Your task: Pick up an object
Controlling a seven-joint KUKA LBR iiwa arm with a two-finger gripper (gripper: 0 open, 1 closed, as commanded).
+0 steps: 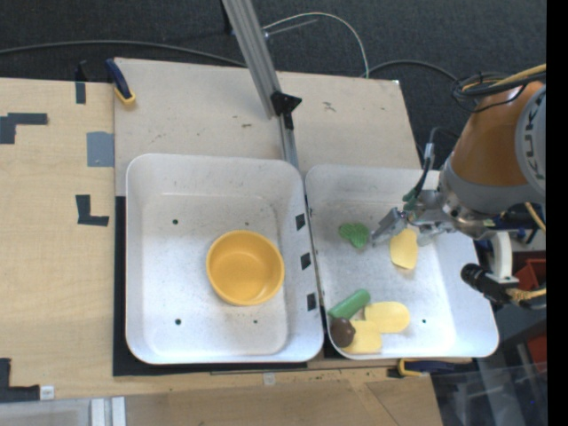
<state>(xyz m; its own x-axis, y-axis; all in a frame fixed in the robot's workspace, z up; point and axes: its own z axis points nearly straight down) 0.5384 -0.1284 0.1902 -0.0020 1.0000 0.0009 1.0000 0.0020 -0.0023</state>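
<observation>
The arm (497, 162) reaches in from the right over the right bin (461, 327). The gripper (401, 223) hangs low above the upper part of this bin. One thin finger (384, 229) points to the left, toward a small green piece (354, 234), and a pale yellow piece (404, 251) lies just under the gripper. I cannot tell if the fingers are open or closed, because the wrist covers them, and I see nothing held between them. So I judge that the step in hand is the approach, or the try to grasp, and the pick is not yet done.

The nearest things to pick are the pale yellow piece and the green piece; which one is the aim, I cannot say. The next move calls for the fingers to come down on both sides of one piece, to close on it, and then to lift straight up.

At the near edge of the right bin lies a small group: a green stick (350, 304), a brown piece (343, 331) and a yellow lump (380, 322), all touching or almost touching. They are well apart from the gripper and do not stand in the way. The left bin (160, 185) holds a yellow bowl (245, 267). A metal pole (257, 51) crosses above the wall between the bins.
</observation>
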